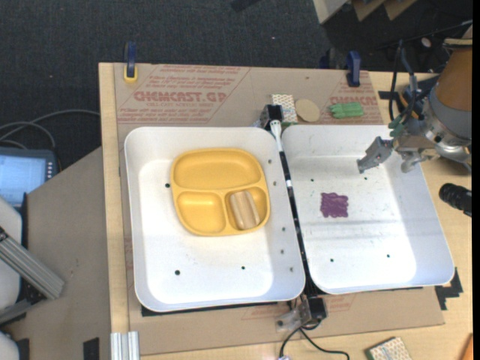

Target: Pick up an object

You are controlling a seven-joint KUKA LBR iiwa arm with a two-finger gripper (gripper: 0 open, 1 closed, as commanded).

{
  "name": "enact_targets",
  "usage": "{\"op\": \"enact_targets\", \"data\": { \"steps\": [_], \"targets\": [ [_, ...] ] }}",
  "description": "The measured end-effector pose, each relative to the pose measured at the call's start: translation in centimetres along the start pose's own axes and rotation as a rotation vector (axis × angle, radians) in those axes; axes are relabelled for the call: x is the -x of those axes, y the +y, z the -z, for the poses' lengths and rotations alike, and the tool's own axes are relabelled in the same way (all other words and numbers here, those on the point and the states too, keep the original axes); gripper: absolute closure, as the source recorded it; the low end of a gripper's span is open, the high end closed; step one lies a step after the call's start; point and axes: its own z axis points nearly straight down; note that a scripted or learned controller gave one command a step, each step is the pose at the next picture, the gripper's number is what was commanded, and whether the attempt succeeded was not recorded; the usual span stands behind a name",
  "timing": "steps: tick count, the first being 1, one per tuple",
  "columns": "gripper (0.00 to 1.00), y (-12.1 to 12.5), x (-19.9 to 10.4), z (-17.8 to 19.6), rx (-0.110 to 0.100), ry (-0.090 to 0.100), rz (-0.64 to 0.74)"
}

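Note:
A small flat purple piece (334, 205) lies near the middle of the right bin (397, 268). In the left bin (150, 261) sits a yellow divided plate (217, 172), and a tan cylinder (242, 209) rests in its lower right compartment. My gripper (391, 158) hangs over the far right part of the right bin, up and to the right of the purple piece and apart from it. Its fingers (373, 155) are spread open with nothing between them.
On the board behind the bins lie a green block (346, 111), a round tan disc (307, 110) and a small patterned tag (283, 101). Two blue clamps (131, 70) (352, 77) grip the board's far edge. A black part (454, 196) sticks in beside the right bin's right rim.

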Motion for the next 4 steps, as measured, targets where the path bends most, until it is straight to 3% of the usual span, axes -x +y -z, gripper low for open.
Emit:
{"op": "enact_targets", "data": {
  "steps": [1, 2, 3, 4],
  "targets": [
    [0.00, -1.4, -1.1, -16.1, -0.002, 0.002, 0.000],
    [1.00, -1.2, -1.0, -14.6, 0.006, -0.001, -0.002],
    [0.00, -1.3, -1.0, -14.7, 0.005, 0.000, -0.002],
    [0.00, 2.8, -0.4, -15.8, 0.004, -0.002, 0.002]
  ]
}}
